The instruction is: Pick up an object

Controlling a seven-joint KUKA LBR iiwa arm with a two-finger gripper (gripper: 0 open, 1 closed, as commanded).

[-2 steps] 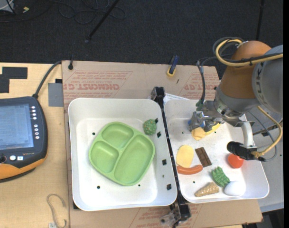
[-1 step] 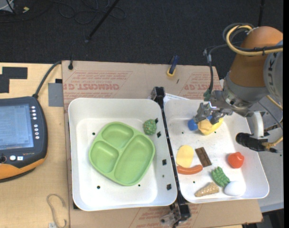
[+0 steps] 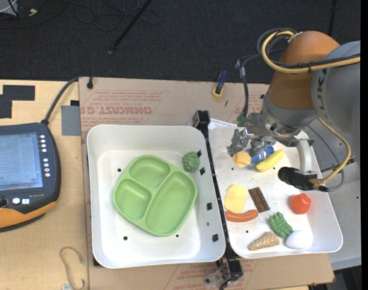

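My gripper (image 3: pixel 247 145) hangs low over the far part of the right bin (image 3: pixel 329 222), just above a small yellow-orange piece (image 3: pixel 242 159), a blue piece (image 3: pixel 263 154) and a yellow banana-like piece (image 3: pixel 271 161). Nothing is seen held between its fingers. Nearer the front lie a pale yellow round piece (image 3: pixel 235 197), a brown bar (image 3: pixel 258 199), a red sausage (image 3: pixel 241 215), a red tomato (image 3: pixel 300 203), a green leafy piece (image 3: pixel 281 225), a cone (image 3: pixel 263 241) and a white egg (image 3: pixel 298 239).
The left bin (image 3: pixel 102 234) holds a green divided plate (image 3: pixel 156 194) and a small green broccoli (image 3: pixel 191 160) at its far right corner. A black divider bar (image 3: pixel 210 180) runs between the bins. A tablet (image 3: pixel 17 171) lies on the bench at left.
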